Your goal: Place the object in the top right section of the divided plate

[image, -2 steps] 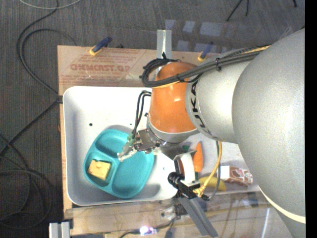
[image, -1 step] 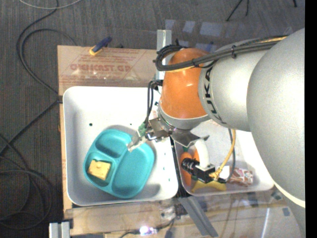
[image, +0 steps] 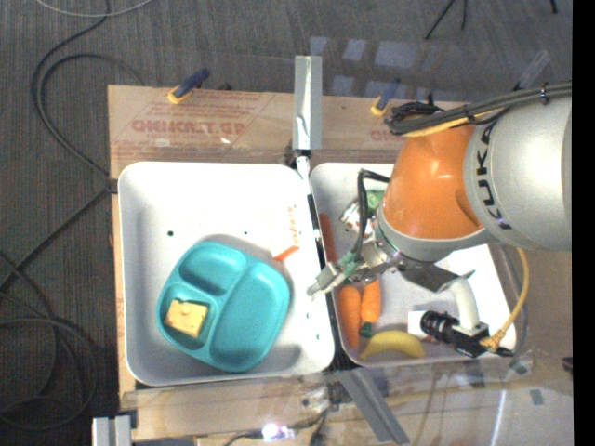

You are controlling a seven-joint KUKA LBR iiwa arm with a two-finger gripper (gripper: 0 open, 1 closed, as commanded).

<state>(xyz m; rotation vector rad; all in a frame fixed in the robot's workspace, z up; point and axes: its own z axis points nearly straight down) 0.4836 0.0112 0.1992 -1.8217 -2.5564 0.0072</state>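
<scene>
The teal divided plate [image: 226, 303] lies in the left bin [image: 149, 193], tilted toward the front. A yellow cheese-like block [image: 186, 318] rests in its lower left section; the other sections hold nothing. My gripper [image: 342, 271] hangs over the left edge of the right bin [image: 493, 268], just above two carrots [image: 350, 310]. The orange wrist band covers most of it. A small orange piece [image: 286, 252] lies in the left bin beside the plate's upper right rim.
The right bin also holds a banana [image: 392, 345] at the front, a thin reddish stick [image: 325, 235] along its left wall, and a green item [image: 373, 198] and a white one [image: 351, 216] at the back. Clamps hold the cardboard behind the bins.
</scene>
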